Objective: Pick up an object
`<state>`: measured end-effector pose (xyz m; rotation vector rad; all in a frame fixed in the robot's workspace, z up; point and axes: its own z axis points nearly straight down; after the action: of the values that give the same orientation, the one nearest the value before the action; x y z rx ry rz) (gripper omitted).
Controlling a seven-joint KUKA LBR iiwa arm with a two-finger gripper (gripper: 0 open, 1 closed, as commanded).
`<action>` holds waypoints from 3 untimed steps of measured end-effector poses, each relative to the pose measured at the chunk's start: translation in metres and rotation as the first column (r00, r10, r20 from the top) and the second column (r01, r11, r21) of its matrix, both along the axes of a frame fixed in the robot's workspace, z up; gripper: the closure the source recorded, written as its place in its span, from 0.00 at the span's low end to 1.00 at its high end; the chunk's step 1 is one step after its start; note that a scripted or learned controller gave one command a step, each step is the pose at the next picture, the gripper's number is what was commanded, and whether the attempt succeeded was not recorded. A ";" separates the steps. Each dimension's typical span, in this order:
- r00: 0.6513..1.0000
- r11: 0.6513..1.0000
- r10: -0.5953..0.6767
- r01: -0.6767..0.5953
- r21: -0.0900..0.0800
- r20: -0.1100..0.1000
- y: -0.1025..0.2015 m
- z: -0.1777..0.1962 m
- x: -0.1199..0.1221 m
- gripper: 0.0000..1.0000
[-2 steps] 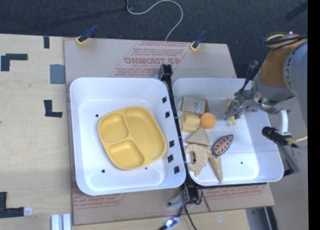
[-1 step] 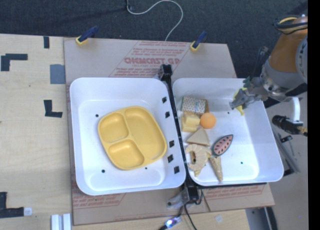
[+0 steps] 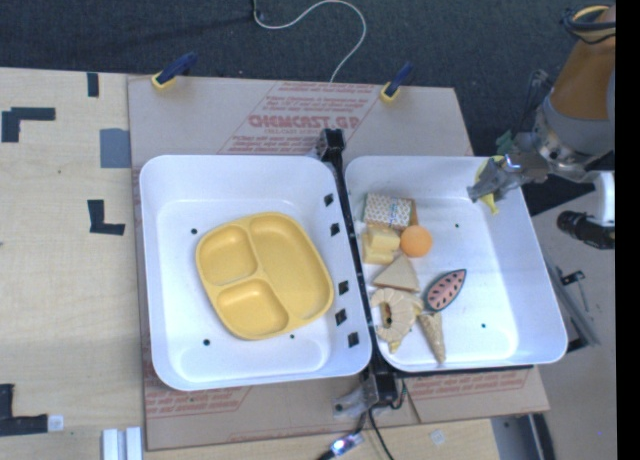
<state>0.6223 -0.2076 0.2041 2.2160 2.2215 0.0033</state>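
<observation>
In the right bin (image 3: 510,288), several small toy foods lie along its left side. They are a textured cracker (image 3: 387,210), a pale yellow cheese block (image 3: 378,244), an orange ball (image 3: 416,241), a tan wedge (image 3: 397,275), a grey and red oval piece (image 3: 444,289), a beige crumpled piece (image 3: 392,316) and a cone (image 3: 432,336). My gripper (image 3: 489,188) hangs over the bin's upper right corner, well to the right of the ball and apart from every object. A yellow divided plate (image 3: 265,275) lies in the left bin (image 3: 170,198).
The arm's grey wrist with its orange band (image 3: 580,88) reaches in from the right above the bin rim. A black divider (image 3: 345,238) runs between the bins. Blue and yellow clamps (image 3: 175,69) hold the cardboard base at the back. A white cable (image 3: 320,13) loops behind.
</observation>
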 end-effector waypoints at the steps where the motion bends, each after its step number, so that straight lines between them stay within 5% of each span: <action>1: 1.000 1.000 -0.001 0.001 0.001 -0.003 0.001 0.021 0.001 1.00; 3: 1.000 1.000 0.004 -0.004 0.003 -0.006 0.111 0.031 -0.002 1.00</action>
<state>0.6204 -0.0965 0.2349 2.2156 2.2304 -0.0005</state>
